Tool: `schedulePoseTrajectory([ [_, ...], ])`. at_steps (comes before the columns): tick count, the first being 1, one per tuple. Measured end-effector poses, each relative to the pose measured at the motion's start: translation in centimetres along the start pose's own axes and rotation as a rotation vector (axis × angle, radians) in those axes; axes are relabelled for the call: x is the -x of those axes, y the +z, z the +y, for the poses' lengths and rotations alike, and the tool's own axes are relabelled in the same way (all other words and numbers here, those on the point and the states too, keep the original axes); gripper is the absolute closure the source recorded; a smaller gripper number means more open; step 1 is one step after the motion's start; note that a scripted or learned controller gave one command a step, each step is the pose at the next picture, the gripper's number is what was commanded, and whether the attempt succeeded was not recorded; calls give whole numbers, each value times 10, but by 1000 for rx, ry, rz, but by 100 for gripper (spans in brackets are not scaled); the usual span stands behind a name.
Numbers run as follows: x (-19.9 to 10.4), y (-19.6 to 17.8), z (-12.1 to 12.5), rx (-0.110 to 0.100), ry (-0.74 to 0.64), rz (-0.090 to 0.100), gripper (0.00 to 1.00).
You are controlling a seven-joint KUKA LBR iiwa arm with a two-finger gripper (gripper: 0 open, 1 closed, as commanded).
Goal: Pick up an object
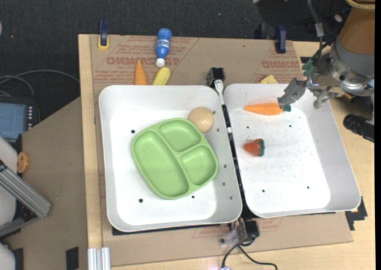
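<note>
Overhead, a slanted view looks down on two shallow white bins side by side on a cardboard-covered bench. Toward the far end of the right bin [333, 162] lies a toy carrot [262, 109], flat on the bin floor. Its long axis runs roughly side to side across the view, the orange tip pointing left toward the divider between the bins, the green-topped end pointing right. The gripper [289, 101] reaches in from the right and sits right at that green end; whether its fingers are spread or closed on the carrot cannot be told from this angle. Nearer the middle of the same bin rests a small red strawberry toy [255, 147], apart from the carrot. The left bin [113, 162] holds a green divided plate [174, 157] with a tan ball [202, 118] touching its far edge. Judging by the carrot lying flat, nothing has been lifted yet: the approach looks done, while a sure grasp and the lift remain
</note>
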State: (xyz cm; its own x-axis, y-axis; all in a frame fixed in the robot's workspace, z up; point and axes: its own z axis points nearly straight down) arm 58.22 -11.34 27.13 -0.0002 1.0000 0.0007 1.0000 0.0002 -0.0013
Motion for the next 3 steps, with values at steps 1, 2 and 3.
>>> schedulePoseTrajectory([
  [1, 36, 111, -70, -14, 7, 2, 0],
  [2, -23, 188, -82, -9, -4, 5, 0],
  [3, -32, -50, -101, 21, -3, -3, 0],
])
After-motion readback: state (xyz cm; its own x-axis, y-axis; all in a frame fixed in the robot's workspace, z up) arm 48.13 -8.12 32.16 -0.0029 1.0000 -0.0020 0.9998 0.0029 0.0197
